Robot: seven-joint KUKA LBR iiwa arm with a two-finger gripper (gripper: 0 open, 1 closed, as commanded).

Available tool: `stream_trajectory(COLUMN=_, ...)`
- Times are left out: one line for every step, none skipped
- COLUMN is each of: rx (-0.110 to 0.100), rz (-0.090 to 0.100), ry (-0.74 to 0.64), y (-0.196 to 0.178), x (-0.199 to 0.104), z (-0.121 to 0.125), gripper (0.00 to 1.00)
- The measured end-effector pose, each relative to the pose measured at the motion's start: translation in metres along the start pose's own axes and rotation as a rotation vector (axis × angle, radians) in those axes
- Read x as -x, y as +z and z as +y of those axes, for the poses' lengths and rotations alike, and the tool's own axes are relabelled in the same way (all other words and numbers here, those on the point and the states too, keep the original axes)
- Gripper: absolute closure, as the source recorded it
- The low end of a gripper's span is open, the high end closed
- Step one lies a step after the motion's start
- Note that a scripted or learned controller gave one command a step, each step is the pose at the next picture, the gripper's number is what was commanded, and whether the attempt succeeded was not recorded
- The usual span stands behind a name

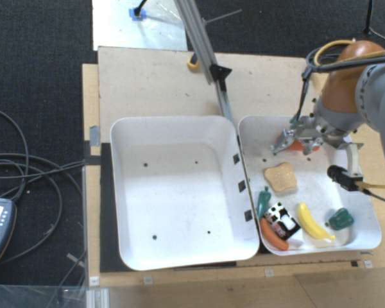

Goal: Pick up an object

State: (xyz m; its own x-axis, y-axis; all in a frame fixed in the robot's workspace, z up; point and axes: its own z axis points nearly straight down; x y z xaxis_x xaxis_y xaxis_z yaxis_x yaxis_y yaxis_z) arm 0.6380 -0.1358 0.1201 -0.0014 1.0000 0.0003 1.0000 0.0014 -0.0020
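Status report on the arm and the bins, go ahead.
Gripper low in the right bin, over an orange object; no grasp confirmed. Bread slice, banana and other items lie nearby, apart.

Two white bins: left bin [125, 191], right bin [372, 233]. One slice of bread [281, 177]. One banana [313, 222]. One green pepper [263, 201]. One red sausage-like piece [273, 235]. One black-and-white block [283, 220]. One dark green piece [341, 219]. One orange item [298, 145], partly hidden by claw.

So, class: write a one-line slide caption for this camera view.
Arm's end effector over right bin holding bread, banana and other toys.
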Motion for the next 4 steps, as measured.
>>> stream_trajectory(rx=0.006, rz=-0.001, ry=0.000, y=-0.014, x=0.001, z=0.002, gripper=1.00)
stream_trajectory(rx=0.009, rz=-0.002, ry=0.001, y=-0.059, x=0.005, z=0.002, gripper=1.00)
stream_trajectory(rx=0.011, rz=-0.003, ry=0.000, y=-0.123, x=0.009, z=-0.001, gripper=1.00)
stream_trajectory(rx=0.006, rz=-0.001, ry=-0.002, y=-0.123, x=0.009, z=0.000, gripper=1.00)
